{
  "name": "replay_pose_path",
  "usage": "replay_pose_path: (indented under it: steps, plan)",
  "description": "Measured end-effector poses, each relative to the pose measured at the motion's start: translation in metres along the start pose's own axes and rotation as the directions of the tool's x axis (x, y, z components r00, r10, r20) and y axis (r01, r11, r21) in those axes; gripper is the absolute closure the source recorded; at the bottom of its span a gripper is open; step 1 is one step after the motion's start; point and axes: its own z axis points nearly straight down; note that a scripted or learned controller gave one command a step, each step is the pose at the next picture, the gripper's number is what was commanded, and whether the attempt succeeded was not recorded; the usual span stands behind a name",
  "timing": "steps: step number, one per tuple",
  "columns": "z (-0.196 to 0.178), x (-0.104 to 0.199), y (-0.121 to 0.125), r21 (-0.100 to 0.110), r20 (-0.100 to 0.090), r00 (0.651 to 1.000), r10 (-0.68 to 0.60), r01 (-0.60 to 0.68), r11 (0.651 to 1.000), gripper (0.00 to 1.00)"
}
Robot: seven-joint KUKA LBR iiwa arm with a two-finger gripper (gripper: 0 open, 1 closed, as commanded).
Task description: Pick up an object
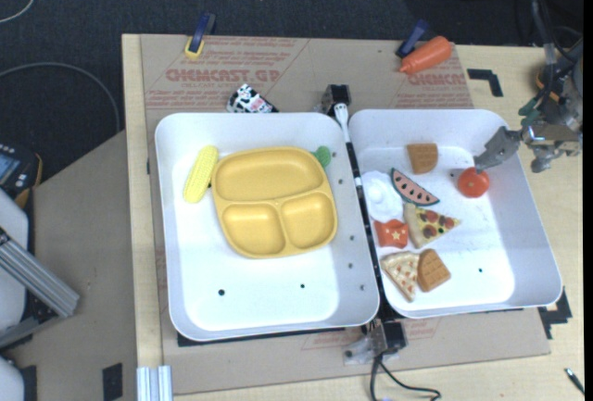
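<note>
Glossy white bins (185,205) hold plastic food; jaws (494,152), spread uncertain, near a round red tomato (473,182).

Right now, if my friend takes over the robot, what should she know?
Gripper: at the right bin's upper right, next to the red tomato. Nothing shows between its fingers, and open or shut is unclear.
Right bin: tomato, watermelon slice, brown bread piece, pizza slices and other toy food.
Left bin: yellow divided tray with a corn cob beside it.
Done: nothing picked up yet.
Left: grab one object, probably the tomato since it is closest, and lift it.
</note>
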Motion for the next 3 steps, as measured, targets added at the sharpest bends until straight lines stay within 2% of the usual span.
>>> replay_pose_path:
  steps: [1, 2, 3]
  plan:
    - [-0.007, 0.0, 0.002, -0.013, 0.002, 1.0, -0.003, 0.003, 1.0, 0.0]
    - [0.038, 0.006, -0.003, -0.007, 0.0, 1.0, -0.003, 0.003, 1.0, 0.0]
    - [0.098, 0.009, 0.005, -0.005, 0.0, 1.0, -0.003, 0.003, 1.0, 0.0]
